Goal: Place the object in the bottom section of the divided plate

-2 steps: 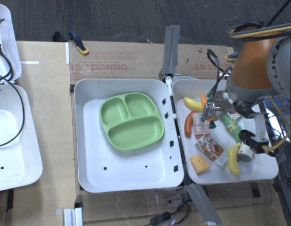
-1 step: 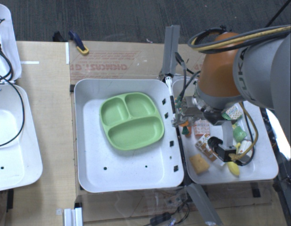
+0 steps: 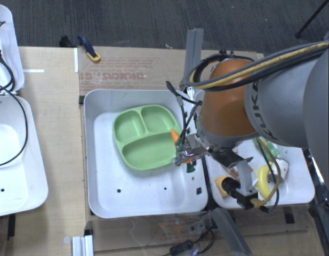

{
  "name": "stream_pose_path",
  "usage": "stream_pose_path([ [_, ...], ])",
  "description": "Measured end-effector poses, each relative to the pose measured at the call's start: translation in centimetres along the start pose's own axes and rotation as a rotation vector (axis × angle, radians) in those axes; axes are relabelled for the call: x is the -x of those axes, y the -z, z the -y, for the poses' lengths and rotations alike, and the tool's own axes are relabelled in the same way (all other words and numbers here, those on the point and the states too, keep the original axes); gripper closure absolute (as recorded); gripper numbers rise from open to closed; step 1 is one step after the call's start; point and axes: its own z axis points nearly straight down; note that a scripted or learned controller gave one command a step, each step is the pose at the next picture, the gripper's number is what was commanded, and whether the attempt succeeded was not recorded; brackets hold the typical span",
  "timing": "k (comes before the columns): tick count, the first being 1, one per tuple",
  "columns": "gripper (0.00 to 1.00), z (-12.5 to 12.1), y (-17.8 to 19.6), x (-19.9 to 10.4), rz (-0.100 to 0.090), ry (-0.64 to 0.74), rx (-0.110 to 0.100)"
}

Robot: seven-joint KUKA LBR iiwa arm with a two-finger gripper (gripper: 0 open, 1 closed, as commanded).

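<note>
One small orange object (image 3: 175, 135) was at the green divided plastic plate's (image 3: 145, 137) right rim, under the metal gripper (image 3: 186, 154). I couldn't tell if the gripper pinched it. Next, I think, it needed to move left over the plate's near section.

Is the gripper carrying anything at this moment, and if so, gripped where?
Cannot be told. The gripper hangs at the right rim of the green divided plate; a small orange thing shows beside it, but the wrist hides any hold.

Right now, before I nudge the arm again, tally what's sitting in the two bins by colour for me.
Green: 1, the divided plate in the left bin.
Orange: 1, a small piece at the plate's right rim.
Yellow: 1, the banana-like item in the right bin.
Total: 3. Other bits under the arm are too hidden to count.
</note>
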Motion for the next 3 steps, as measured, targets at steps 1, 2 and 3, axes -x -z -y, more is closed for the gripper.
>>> stream_pose_path([
  [1,0.0,-0.01,0.01,0.04,0.0,0.0,0.001],
  [2,0.0,-0.01,0.01,0.04,0.0,0.0,0.001],
  [3,1.0,-0.06,0.83,0.2,0.001,-0.005,-0.001],
])
